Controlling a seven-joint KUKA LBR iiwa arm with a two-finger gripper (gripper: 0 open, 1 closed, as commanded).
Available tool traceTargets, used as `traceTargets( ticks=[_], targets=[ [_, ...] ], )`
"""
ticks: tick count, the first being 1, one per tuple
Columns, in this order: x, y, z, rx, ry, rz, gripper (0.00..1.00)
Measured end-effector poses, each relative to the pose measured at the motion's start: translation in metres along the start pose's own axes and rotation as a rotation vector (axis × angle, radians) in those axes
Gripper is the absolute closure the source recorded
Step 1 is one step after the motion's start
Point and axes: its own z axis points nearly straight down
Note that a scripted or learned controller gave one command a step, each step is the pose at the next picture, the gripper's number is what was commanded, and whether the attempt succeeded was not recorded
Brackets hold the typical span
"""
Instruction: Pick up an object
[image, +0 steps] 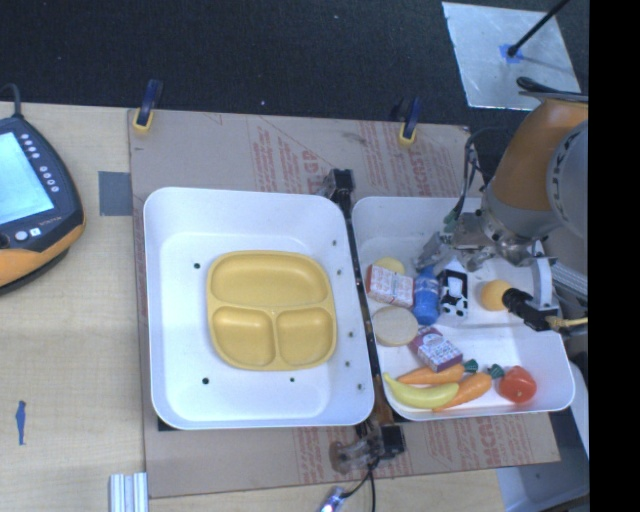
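Several toys crowd the right bin (560, 385); the hand (455, 262) hovers low, whether spread or closed I cannot tell. Just beneath it: a black-and-white carton (455, 295). Next: descend, clamp.

Just under the gripper (455, 262) sits a black-and-white box (455, 296), a blue bottle (427, 298) beside it, and further off a red tomato (517, 385), yellow banana (421, 394) and orange carrot (466, 391).
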Motion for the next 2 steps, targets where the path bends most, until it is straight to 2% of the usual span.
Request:
traceTargets(
  ticks=[1,2],
  targets=[
    [0.041,0.031,-0.005,0.0,0.001,-0.002,0.0],
    [0.029,-0.007,0.0,0.002,0.001,0.0,0.0]
  ],
)
